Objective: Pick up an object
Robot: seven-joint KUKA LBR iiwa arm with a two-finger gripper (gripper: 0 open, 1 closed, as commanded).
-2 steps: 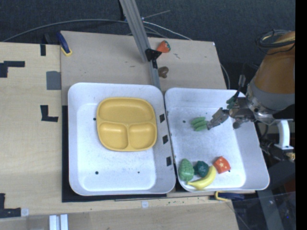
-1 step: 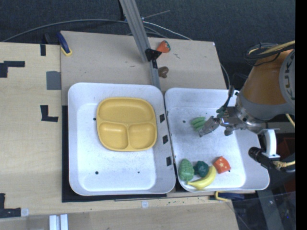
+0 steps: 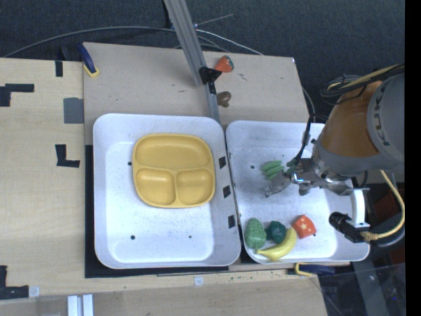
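My gripper (image 3: 277, 180) is low over the middle of the right bin (image 3: 263, 137), reaching in from the right under the grey and orange arm. A small light-green object (image 3: 270, 169) lies right against the gripper's upper side; I cannot tell whether it is held. Along the bin's front edge lie a green ribbed item (image 3: 254, 232), a dark green round item (image 3: 276, 230), a yellow banana (image 3: 282, 247) and a red-orange item (image 3: 303, 226).
A yellow divided plate (image 3: 174, 170) lies in the left bin (image 3: 104, 196). A grey pole (image 3: 185, 28) slants down to the bins' shared back corner, with a small orange object (image 3: 225, 63) and a brown one (image 3: 224, 99) beside it.
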